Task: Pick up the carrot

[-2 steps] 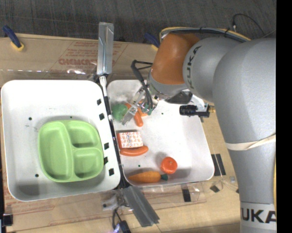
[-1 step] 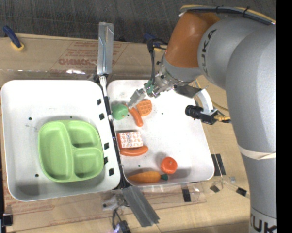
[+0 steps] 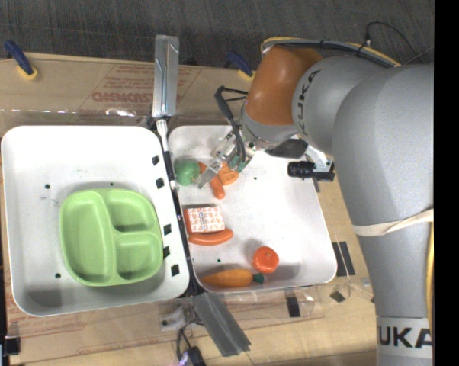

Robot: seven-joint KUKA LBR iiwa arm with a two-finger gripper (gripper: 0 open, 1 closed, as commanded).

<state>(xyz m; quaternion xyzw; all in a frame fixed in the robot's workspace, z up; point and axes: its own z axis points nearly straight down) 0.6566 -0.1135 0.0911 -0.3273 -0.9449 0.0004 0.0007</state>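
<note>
While the carrot [image 3: 228, 278] lies on its side along the near edge of the right bin [image 3: 290, 204], its green stub pointing toward the bin's near right corner, nothing touches it. Just beyond that stub sits a round orange fruit [image 3: 265, 259], close to the carrot but apart from it. Further toward the bin's left wall, a long red-orange sausage-shaped piece [image 3: 209, 237] lies roughly parallel to the carrot, and a small box with a red pattern [image 3: 204, 219] rests against its far side.

The gripper [image 3: 226, 161] is low in the far left part of the same bin, well apart from the carrot. Directly at its tip is a small orange item [image 3: 228, 176], with a smaller reddish-orange piece [image 3: 217, 191] just beside that. Whether the gripper is clenched or released cannot be told from this angle, nor whether it grips the orange item. A green ball-like object [image 3: 186, 171] sits by the left wall, just beside the gripper.

The grey arm [image 3: 374, 128], with its orange band [image 3: 279, 82] above the wrist, reaches in across the bin's far right corner.

The left bin [image 3: 31, 166] carries a light green divided plate [image 3: 111, 236] near its middle. Both bins rest on a brown cardboard sheet [image 3: 100, 82].
</note>
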